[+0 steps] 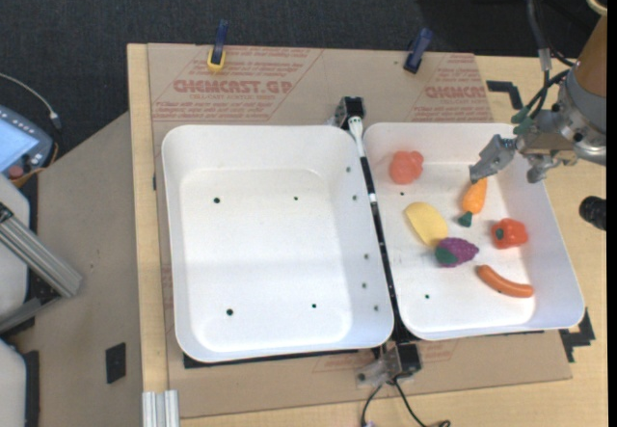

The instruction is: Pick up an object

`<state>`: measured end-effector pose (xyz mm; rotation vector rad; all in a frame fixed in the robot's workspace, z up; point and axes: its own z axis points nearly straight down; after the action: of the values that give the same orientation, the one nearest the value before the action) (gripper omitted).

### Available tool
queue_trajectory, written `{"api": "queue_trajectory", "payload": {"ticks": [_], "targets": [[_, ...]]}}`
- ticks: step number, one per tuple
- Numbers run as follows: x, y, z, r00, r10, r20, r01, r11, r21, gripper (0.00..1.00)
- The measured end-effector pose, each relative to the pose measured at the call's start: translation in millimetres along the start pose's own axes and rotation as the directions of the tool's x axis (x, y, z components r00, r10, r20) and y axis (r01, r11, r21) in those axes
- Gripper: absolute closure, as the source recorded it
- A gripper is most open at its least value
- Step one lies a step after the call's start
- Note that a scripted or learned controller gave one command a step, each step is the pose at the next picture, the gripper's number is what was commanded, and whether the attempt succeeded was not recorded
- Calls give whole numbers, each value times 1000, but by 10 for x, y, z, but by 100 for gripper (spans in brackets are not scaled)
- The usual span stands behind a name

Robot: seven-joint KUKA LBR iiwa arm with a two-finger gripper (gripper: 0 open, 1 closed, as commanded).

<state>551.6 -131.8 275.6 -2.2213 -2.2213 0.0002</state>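
Note:
Several toy foods lie in the right bin: a pink-red round fruit, a small carrot, a yellow piece, purple grapes, a red pepper and an orange chili. My gripper hangs over the bin's far right part, just above and to the right of the carrot. It is open, its fingers spread wide with nothing between them.
The left bin sits beside the right one, with a black divider strip between them. A blue clamp and a yellow-blue clamp hold the cardboard's far edge.

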Motion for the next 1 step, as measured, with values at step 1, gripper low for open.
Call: {"api": "queue_trajectory", "payload": {"ticks": [1], "targets": [[-29,-280,1270,1000,2,-3,-2,1000,13,0]]}}
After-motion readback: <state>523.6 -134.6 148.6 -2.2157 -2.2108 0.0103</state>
